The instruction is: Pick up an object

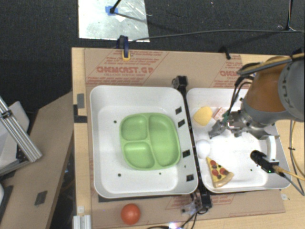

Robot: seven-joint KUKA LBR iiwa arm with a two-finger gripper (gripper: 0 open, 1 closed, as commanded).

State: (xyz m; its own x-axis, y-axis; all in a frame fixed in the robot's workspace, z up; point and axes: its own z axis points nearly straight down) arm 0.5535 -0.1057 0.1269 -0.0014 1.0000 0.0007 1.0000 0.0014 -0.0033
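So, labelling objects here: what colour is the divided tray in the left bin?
Light green tray, clear in the camera view.

The 2 white bins [143,99] look like smooth, slightly glossy plastic; the green divided plate [149,140] is matt plastic; the bench [157,63] seems brown cardboard-covered.

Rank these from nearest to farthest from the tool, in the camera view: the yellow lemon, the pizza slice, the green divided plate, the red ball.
From the tool:
1. Yellow lemon, just left of it, right bin.
2. Pizza slice, below it, right bin's front.
3. Green divided plate, left bin.
4. Red ball, outside the bins, at the bench's front edge.
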